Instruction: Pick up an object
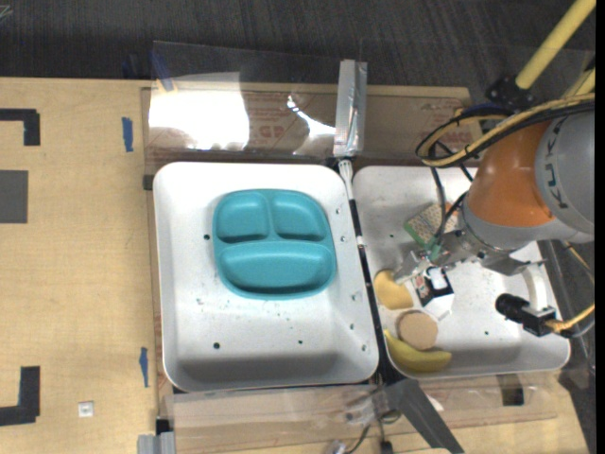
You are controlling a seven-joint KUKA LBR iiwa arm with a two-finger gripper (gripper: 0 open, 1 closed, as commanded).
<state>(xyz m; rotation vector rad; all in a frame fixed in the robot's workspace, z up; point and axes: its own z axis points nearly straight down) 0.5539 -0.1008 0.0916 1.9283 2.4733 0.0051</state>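
Yellow banana (pixel 419 356) lies at the right bin's near-left corner — a tan round piece (pixel 417 329) touching it.

two white bins (pixel 180 253), one teal tray (pixel 274 241), one banana (pixel 418 356)

You can make out part of dark lettering, roughly "KU", on the grey arm (pixel 572 173) at the right edge. Red print on the cardboard (pixel 274 132) behind the bins is too blurred to read.

A divided tray (pixel 274 239) lies in the left bin (pixel 180 329), and a banana (pixel 418 354) lies in the right bin (pixel 492 334), near its front-left corner.
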